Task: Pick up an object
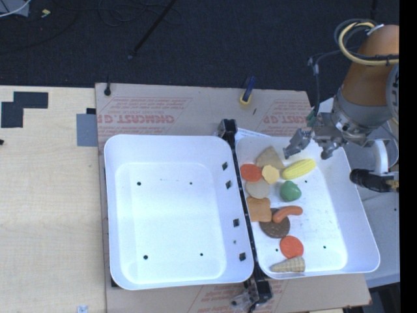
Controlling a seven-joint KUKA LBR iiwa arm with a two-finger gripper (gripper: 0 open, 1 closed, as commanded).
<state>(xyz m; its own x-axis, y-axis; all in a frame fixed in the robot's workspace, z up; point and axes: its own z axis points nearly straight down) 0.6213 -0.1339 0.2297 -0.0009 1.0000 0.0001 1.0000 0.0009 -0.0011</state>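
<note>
Arm: reaching in from the right, its orange band showing above the wrist.
Claw (313, 145): hanging over the far part of the right bin (355, 214), fingers spread apart and gripping nothing.
Corn cob (299, 169): lying just near of the claw, not touching it.
Other toy food: sitting crowded along the right bin's left side, with a green pepper (290, 191) and a sausage (287, 212) among it.
Left bin (117, 207): sitting beside it on the bench.
</note>
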